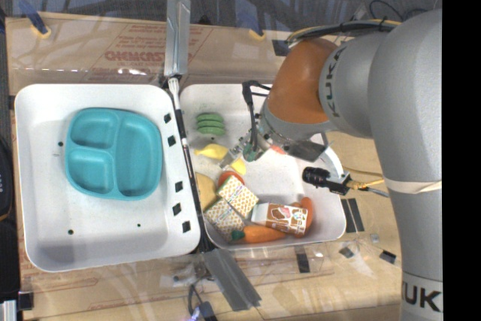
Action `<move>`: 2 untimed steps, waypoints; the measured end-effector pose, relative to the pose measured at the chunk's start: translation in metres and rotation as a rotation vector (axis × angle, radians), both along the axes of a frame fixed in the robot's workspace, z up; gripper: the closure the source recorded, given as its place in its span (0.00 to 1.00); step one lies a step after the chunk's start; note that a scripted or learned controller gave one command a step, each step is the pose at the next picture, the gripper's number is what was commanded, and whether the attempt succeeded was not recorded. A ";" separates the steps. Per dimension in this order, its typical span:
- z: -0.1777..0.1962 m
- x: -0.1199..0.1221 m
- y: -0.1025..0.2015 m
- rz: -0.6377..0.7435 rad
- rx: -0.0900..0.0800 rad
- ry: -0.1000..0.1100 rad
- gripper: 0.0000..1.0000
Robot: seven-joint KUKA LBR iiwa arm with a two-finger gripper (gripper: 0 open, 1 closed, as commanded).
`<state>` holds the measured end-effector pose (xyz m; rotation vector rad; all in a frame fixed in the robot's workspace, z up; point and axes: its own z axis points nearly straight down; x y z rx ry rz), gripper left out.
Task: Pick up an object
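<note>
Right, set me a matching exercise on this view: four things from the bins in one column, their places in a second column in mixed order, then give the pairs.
Things:
1. teal divided plate
2. green ridged item
3. orange carrot
4. gripper

Places:
A. near front edge of the right bin
B. over the middle of the right bin, beside the yellow piece
C. in the left bin
D. far left corner area of the right bin

Pairs: 1-C, 2-D, 3-A, 4-B
</note>
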<state>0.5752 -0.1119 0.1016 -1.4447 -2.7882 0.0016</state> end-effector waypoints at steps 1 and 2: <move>0.064 0.013 -0.024 -0.162 -0.001 -0.001 1.00; 0.031 0.005 0.014 -0.170 0.000 0.002 1.00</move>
